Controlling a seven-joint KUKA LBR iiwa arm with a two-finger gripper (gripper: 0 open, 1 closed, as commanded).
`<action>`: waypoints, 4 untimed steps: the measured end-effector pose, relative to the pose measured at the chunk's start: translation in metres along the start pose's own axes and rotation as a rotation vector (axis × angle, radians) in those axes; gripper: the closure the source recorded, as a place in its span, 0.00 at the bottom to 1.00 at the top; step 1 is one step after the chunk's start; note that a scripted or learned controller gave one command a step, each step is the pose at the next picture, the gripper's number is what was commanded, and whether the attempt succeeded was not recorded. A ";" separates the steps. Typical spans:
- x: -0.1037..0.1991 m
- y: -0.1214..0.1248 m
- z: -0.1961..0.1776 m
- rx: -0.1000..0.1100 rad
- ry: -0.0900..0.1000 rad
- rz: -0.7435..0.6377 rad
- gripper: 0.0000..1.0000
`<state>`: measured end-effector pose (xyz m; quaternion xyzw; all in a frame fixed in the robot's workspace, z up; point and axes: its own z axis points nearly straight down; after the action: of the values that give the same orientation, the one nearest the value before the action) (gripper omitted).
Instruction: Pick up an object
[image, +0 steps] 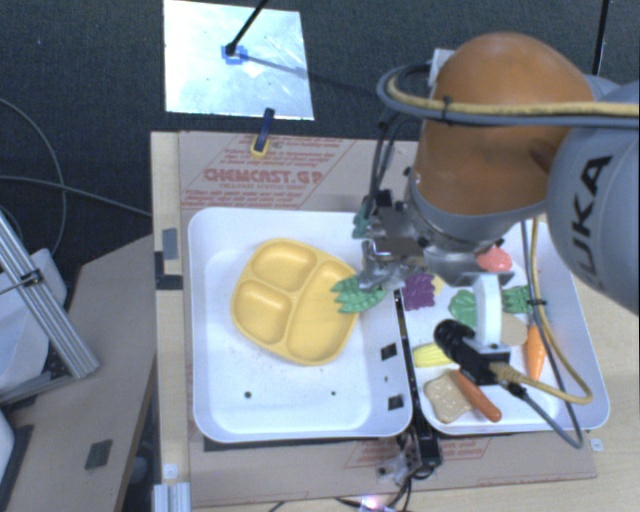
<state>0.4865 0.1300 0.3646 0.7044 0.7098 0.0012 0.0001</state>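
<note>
Lay nearest, in the right white bin (590, 400): a slice of toast-coloured toy bread (447, 397), an orange toy sausage (478, 397), a slim orange toy carrot (534, 352); all well right of the tool. Hung farther back over the divider, the metal two-finger gripper (374, 278), directly above a flat green plastic leaf (355, 293), long axis running left-right; could not tell whether clamped on it or merely touching. Sat just left, in the left white bin (215, 330), a yellow three-compartment plastic plate (295, 298), its rim under the leaf.
</note>
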 end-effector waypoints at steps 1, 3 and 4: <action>-0.002 0.001 -0.011 -0.003 0.000 -0.003 1.00; -0.002 0.001 -0.021 -0.003 -0.001 -0.009 0.00; -0.002 0.002 -0.032 -0.006 0.000 -0.015 1.00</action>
<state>0.4887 0.1283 0.3970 0.6990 0.7151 0.0034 0.0024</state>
